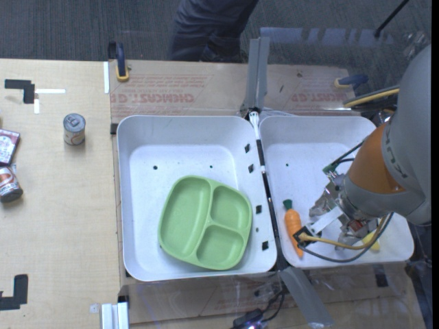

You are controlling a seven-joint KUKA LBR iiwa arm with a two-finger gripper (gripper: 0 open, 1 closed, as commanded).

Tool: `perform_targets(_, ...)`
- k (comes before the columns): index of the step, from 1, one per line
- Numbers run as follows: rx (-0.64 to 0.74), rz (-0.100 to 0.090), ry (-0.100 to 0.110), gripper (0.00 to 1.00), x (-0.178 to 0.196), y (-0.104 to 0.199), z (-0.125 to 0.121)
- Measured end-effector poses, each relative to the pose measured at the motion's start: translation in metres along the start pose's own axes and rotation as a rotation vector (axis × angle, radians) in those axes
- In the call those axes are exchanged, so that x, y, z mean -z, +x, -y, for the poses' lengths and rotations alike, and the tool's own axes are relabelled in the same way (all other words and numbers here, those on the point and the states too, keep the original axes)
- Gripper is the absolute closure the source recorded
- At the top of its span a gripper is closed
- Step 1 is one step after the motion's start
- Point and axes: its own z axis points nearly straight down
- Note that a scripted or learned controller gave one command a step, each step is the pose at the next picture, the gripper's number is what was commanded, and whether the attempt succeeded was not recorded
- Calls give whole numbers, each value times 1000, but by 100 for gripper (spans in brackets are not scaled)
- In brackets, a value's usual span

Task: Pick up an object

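Note:
A small orange carrot [293, 223] with a green top lies in the right bin [302, 142], near its left wall. My gripper [334, 216] is low in the same bin, just to the right of the carrot, and I see nothing held in it. The wrist and the orange band [374, 166] cover the bin's right side. A green divided plate [206, 222] lies flat in the left bin [137, 184].
The divider between the two bins [259, 177] runs just left of the carrot. Outside the bins, on the wooden bench at the left, stand a small can [74, 129] and two packets [7, 166]. A blue clamp [118, 59] sits at the back edge.

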Motion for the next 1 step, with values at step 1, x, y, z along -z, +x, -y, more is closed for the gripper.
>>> perform_targets(1, -202, 0, -2, 0, 1, 63, -76)
